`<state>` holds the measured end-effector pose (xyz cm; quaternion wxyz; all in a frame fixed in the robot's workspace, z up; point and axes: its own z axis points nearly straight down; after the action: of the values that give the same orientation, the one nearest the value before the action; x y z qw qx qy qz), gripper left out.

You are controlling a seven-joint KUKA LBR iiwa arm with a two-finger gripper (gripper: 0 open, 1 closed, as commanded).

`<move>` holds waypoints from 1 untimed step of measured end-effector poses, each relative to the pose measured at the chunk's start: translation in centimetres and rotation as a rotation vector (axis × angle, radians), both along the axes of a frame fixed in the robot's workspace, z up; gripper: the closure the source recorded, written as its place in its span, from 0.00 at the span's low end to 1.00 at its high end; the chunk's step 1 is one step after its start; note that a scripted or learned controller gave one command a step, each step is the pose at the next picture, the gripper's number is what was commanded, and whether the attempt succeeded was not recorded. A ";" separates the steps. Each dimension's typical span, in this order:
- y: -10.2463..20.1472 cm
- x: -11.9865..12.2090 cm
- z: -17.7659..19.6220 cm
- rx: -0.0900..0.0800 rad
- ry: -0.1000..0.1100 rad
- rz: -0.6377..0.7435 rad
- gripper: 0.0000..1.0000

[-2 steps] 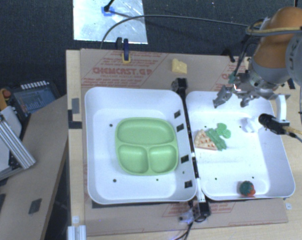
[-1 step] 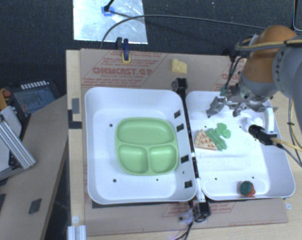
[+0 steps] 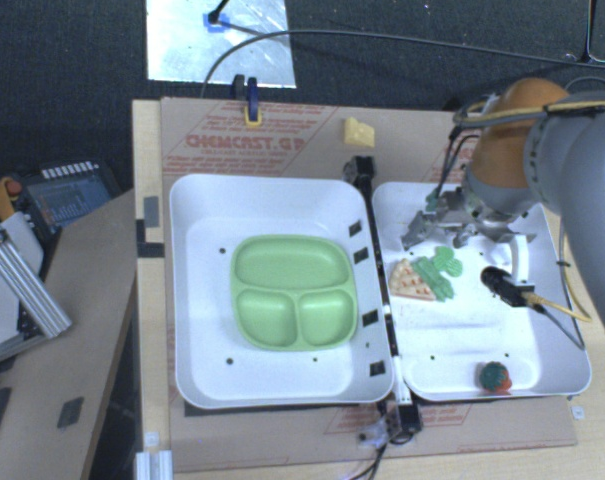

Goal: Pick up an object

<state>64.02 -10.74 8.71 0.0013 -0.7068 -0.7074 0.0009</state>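
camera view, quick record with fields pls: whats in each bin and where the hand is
left bin: holds a green divided plate with three compartments
right bin: holds an orange wedge, a green piece and a small round toy
wedge and green piece: side by side, mid bin, near the divider
small round toy: red and green, alone near the front edge
hand: over the far part of the right bin, just behind the wedge and the green piece
grasp: cannot tell
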 end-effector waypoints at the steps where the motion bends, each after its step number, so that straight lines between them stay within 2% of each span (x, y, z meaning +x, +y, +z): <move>1: -0.1 0.2 1.4 -0.002 -0.007 0.000 1.00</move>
<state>64.20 -10.81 10.13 -0.0017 -0.7067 -0.7075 -0.0008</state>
